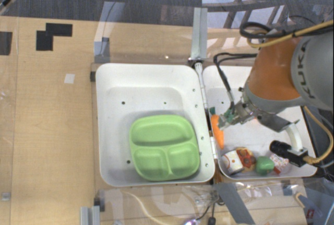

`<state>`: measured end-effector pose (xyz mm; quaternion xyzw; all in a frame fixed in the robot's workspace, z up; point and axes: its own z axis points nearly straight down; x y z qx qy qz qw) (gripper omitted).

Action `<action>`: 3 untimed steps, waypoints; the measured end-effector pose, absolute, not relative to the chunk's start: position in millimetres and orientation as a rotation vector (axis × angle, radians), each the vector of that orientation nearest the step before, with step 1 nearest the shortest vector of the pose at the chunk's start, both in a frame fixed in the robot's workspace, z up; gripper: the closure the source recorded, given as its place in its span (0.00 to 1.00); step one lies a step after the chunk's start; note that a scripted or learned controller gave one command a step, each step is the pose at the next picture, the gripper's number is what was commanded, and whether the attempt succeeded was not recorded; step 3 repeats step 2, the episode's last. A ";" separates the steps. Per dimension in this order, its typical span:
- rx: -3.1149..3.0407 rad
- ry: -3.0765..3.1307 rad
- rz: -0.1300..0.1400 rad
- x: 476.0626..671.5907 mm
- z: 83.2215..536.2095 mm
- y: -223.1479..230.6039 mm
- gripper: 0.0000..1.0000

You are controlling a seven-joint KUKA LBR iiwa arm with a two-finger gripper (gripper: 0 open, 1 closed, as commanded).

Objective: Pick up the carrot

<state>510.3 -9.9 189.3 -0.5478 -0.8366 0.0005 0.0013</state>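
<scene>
Gripper (pixel 230 116) hangs low in the right bin (pixel 229 75), right by the carrot's top end, but honestly I can't tell from this angle how it's set or whether it has anything. Carrot (pixel 217 132) lies tight along that bin's left wall, which is probably why the arm (pixel 276 70) comes in so close to the edge. Green divided plate (pixel 164 146) sits in the left bin (pixel 112 130), near its front right corner. Small can (pixel 233 161) and a green toy (pixel 264 165) crowd the right bin's front edge.

I see a green divided plastic tray (pixel 164 146) in left white bin (pixel 112 114); small can (pixel 233 161), green toy (pixel 264 165) in right bin (pixel 214 75).
</scene>
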 end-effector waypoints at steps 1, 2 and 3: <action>-1.720 -2.626 0.002 510.3 189.3 -9.9 0.00; -1.711 -2.632 0.001 488.1 181.4 -14.3 0.00; -1.711 -2.632 0.001 488.1 181.4 -14.3 0.00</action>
